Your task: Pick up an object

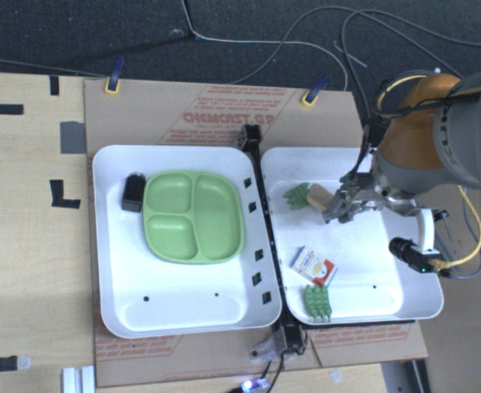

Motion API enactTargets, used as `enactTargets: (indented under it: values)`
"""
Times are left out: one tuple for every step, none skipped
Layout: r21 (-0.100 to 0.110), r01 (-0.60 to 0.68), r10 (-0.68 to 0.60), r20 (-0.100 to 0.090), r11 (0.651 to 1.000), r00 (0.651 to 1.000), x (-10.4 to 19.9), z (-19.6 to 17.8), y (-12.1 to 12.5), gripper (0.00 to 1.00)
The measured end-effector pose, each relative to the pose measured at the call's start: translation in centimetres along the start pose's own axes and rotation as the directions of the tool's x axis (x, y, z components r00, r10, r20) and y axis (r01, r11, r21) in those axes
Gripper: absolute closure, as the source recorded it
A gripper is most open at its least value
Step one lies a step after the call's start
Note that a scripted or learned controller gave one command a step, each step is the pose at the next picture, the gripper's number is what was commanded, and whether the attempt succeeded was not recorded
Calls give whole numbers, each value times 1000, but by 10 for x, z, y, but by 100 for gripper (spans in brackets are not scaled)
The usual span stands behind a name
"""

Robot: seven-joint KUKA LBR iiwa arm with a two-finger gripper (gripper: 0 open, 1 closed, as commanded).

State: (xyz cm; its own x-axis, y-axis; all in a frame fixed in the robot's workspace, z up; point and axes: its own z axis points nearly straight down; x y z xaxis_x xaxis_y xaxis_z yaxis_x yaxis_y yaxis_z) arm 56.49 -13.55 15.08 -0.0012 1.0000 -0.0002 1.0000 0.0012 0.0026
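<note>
My gripper [336,210] hangs over the upper middle of the right bin [371,301], reaching in from the right. Just to its left lie a tan block [317,196] and a green leafy piece [296,194], close to the fingertips. Nothing shows between the fingers. A white and red packet [312,265] lies lower in the same bin, with a green knobbly toy [317,301] below it near the front wall.
The left bin [114,244] holds a green divided plate [194,217] and a small black object [133,192] at its left. A black divider strip [261,219] runs between the bins. Cables [322,23] trail across the dark background behind the bench.
</note>
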Motion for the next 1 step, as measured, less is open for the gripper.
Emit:
enactTargets:
  values:
    - [-2,0,0,1,1000,1000,0,-53,1,100]
